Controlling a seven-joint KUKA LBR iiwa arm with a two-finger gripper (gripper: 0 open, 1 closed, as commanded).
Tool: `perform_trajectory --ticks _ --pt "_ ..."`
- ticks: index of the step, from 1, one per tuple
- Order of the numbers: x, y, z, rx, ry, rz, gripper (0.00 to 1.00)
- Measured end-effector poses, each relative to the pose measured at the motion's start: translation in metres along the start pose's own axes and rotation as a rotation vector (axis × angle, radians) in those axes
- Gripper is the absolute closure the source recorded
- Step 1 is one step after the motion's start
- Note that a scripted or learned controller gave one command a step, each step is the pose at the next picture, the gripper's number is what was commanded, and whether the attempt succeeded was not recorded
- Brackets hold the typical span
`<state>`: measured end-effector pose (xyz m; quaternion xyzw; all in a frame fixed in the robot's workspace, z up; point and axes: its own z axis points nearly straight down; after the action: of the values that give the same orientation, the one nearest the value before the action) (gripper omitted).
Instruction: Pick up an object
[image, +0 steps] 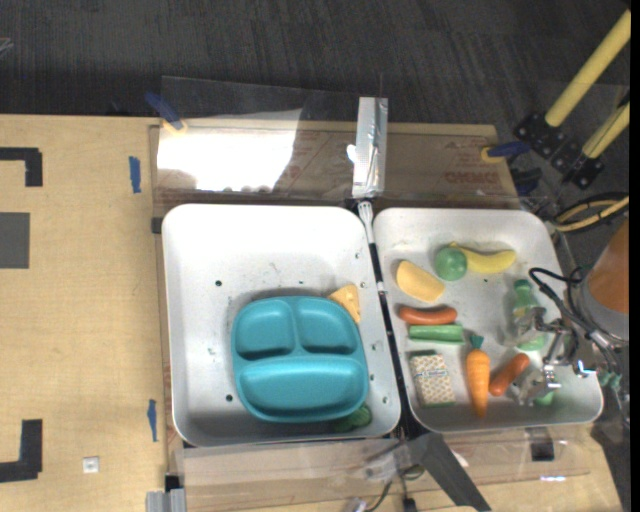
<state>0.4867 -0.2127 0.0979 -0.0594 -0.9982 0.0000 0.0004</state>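
My gripper (545, 375) hangs low over the near right corner of the right bin (470, 222), with cables looping above it. Right beside it, to its left, lies an orange-red piece (508, 372), and a green bit (546, 398) shows just beneath it. The same bin holds a carrot (478, 380), a speckled cracker (434, 379), a red sausage (428, 315), a green bean pod (438, 333), a yellow lemon-like piece (419, 281), a green ball (451, 263), a banana (487, 262) and a pale green object (523, 300).
The left bin (190, 300) carries a teal divided plate (298, 357), a yellow wedge (346, 299) at the plate's far right corner and a green item (352, 420) peeking from under its near edge. The arm's orange band (612, 282) is at the right edge.
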Motion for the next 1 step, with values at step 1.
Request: perform_trajectory --ticks 1 --pt "-0.0087 -0.0072 0.0084 -0.002 -0.008 -0.115 0.0"
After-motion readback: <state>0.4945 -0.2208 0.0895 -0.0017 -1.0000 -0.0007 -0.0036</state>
